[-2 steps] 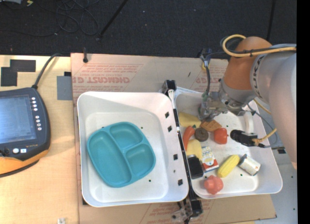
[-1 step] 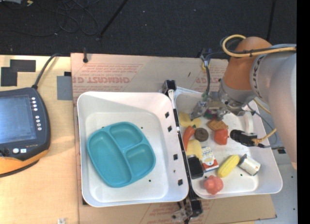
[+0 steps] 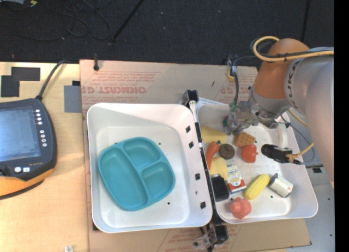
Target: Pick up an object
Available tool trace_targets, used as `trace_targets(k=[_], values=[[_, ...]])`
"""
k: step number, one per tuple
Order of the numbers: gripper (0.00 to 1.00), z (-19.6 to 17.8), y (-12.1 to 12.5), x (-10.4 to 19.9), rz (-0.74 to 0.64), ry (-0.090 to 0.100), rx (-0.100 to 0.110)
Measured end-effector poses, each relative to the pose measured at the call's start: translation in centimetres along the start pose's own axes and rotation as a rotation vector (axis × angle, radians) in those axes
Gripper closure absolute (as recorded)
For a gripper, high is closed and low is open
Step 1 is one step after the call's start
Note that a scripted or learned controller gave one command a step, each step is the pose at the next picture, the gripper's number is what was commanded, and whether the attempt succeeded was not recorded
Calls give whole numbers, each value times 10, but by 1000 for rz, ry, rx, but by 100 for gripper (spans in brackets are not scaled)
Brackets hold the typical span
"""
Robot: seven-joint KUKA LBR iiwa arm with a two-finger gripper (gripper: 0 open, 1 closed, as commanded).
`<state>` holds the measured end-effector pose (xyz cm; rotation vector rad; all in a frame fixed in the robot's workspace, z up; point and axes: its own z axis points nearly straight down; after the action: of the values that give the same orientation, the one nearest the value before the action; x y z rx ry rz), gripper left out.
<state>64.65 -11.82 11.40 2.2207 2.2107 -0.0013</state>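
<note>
Two bins, gripper point(image 3: 238, 121) low at crowded right bin's point(image 3: 305, 202) far edge, grip state unclear

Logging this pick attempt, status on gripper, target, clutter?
Gripper low over right bin, far end. Nothing seen held. Nearest: tan block, red piece. Toys crowded close; teal tray alone in left bin.

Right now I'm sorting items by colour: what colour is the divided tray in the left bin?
Teal, a plain blue-green; the divided tray shows clearly in the camera view.
</note>
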Motion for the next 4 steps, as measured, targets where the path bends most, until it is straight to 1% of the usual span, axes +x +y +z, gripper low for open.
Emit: trace_targets(k=[1, 2, 3, 4], values=[[0, 0, 0, 0, 0, 0, 0], [100, -10, 0, -2, 3, 0, 1], [0, -10, 0, -2, 4, 0, 1], [0, 27, -90, 12, -2, 9, 11]])
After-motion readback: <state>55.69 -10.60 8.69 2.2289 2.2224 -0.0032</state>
